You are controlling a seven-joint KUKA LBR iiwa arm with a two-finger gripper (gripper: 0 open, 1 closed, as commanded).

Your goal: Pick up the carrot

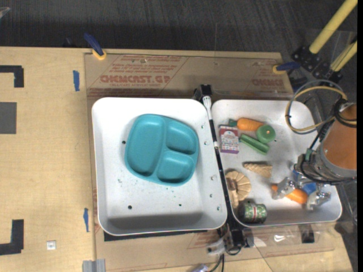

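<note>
In the camera view, the cardboard sheet (pixel 136 75) under the two bins bears red lettering that reads roughly "CHEMCAST", with more of the same print at its far right; the small pink carton (pixel 229 140) has a label too small to read. The arm (pixel 340 146), grey with an orange band, comes in from the right and bends down into the near right corner of the right bin (pixel 326 213). The end effector (pixel 300 190) sits low over the bin floor, beside a small orange piece (pixel 295 196); whether it is open or closed cannot be told. The carrot (pixel 249 124) lies well up and to the left of the end effector, touching a green round-ended toy (pixel 261 136). Further left, the left bin (pixel 108 152) carries a teal divided plate (pixel 161 148).
</note>
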